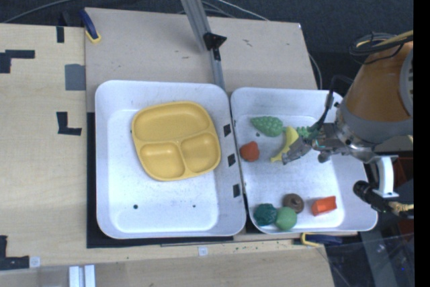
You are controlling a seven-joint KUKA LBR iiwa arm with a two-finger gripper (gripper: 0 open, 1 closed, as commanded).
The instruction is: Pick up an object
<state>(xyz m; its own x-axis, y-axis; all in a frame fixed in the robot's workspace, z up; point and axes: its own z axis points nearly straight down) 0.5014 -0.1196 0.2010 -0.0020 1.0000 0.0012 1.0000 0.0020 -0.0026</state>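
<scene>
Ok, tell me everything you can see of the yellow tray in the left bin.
The yellow tray is a rounded, plastic-looking plate with three compartments: one wide section along its upper side and two smaller ones below. It lies flat and right side up, turned slightly askew, in the upper middle of the left bin. Its compartments look bare. It rests on the bin floor, with the gripper away over the right bin.

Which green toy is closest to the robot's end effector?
The leafy green toy at the top of the right bin. It lies near the end effector, beside the yellow banana. The two round green ones sit farther off at the bin's bottom edge.
</scene>
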